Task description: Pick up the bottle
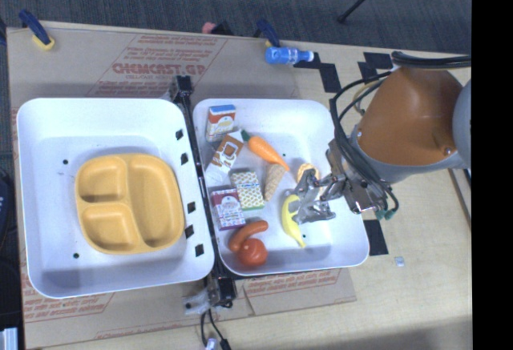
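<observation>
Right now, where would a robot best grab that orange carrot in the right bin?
Around its thicker middle, coming straight down from above. The carrot lies flat and slanted in the right bin, so closing across its narrow width suits it; a small box crowds its green end.

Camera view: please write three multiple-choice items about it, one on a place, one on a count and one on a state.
1. Where is the yellow tray?
A. in the left bin
B. in the right bin
C. on the bare bench

2. How many compartments does the yellow tray have?
A. two
B. three
C. five

3. How is the blue bottle placed?
A. upright in a bin
B. on its side on the bench
C. inside the yellow tray

Answers:
1 A: the tray rests in the bin on the view's left.
2 B: one long hollow and two smaller ones show.
3 B: it lies flat on the bench, beyond the bins.
</observation>
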You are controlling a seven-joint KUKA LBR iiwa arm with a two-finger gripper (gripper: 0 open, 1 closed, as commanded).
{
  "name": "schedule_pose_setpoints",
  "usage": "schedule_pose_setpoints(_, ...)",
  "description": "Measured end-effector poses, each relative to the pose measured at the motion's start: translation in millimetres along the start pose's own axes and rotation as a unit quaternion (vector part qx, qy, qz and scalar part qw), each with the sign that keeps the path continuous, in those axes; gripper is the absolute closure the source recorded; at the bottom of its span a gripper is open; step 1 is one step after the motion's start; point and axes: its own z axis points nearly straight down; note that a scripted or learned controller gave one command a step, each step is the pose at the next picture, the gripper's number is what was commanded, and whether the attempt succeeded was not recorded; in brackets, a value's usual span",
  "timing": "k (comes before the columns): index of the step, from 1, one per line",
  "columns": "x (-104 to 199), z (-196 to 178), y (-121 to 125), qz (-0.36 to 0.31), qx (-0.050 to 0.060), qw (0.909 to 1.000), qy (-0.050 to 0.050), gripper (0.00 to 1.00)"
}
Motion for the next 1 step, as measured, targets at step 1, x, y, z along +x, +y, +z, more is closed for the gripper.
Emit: schedule_pose_setpoints(1, -6.6, 3.4, 32.7, -0.079, 0.0, 0.9969, 0.001, 1.0)
